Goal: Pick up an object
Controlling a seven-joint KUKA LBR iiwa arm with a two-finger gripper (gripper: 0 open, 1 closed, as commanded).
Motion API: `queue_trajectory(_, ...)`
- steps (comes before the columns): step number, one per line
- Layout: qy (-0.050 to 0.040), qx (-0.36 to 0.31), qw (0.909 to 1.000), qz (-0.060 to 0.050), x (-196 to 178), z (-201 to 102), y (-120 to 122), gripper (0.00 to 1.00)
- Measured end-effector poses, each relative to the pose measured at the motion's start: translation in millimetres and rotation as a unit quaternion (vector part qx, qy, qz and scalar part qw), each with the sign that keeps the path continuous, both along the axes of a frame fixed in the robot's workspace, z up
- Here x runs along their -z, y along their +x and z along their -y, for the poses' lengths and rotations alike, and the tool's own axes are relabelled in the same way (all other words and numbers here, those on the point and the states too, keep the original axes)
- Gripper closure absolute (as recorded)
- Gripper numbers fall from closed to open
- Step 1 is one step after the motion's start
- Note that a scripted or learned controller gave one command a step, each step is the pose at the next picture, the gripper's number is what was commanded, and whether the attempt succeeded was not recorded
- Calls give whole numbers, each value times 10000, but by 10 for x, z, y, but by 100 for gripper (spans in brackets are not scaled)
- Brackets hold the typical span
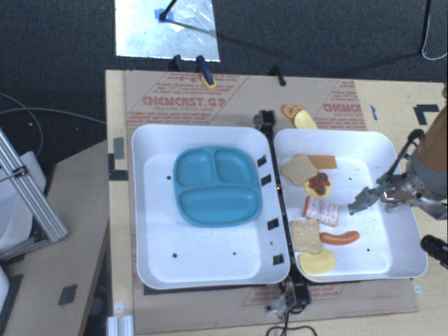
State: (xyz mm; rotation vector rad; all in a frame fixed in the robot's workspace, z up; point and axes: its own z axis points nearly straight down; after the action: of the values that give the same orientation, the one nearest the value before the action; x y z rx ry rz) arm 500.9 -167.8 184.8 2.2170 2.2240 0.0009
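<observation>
White bins; light-blue divided plate. Beside that plate: tan bread slice, orange cracker, red-orange sausage, yellow piece, red-printed white packet. Desk cardboard brown, red lettering.

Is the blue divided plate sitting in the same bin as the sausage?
No, the blue plate lies in the left bin; the sausage lies in the right bin.

Two white bins, one blue tray at frame centre, two bread slices, one cracker, one sausage, one wrapped packet, one banana above.
</observation>
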Motion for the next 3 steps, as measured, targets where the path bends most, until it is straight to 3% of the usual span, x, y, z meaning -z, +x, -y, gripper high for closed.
queue_trajectory(1,19,-43,10000,17,72,-670,550,0)
queue_trajectory(2,-1,-14,10000,7,1036,-721,800,0)
queue_trajectory(3,-2,-8,10000,16,894,-710,808,100)
